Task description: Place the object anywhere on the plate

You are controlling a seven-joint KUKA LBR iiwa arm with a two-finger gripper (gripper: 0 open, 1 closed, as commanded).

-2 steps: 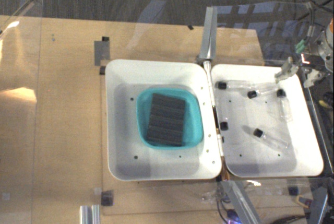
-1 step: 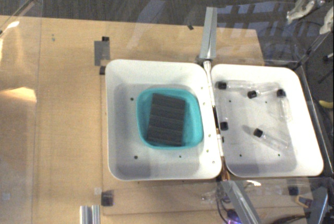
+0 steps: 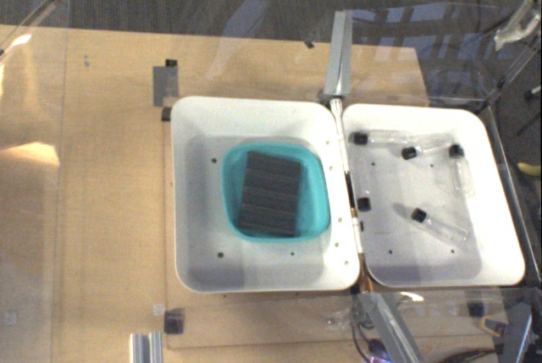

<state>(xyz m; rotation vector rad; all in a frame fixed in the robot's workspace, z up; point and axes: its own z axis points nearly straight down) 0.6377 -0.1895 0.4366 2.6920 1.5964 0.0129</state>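
A square teal plate (image 3: 232, 188) with rounded corners lies in the middle of the left white bin (image 3: 195, 217). On the plate rests a dark grey ribbed rectangular block (image 3: 271, 193). It lies flat, slightly turned, and stays inside the plate's rim.
The right bin (image 3: 500, 260) holds several clear tubes with black caps (image 3: 410, 152), scattered over its floor. A grey metal bar (image 3: 339, 57) runs back from the seam between the bins. Metal fittings (image 3: 385, 336) sit at the bench's front edge, and clear panels stand at the back right.
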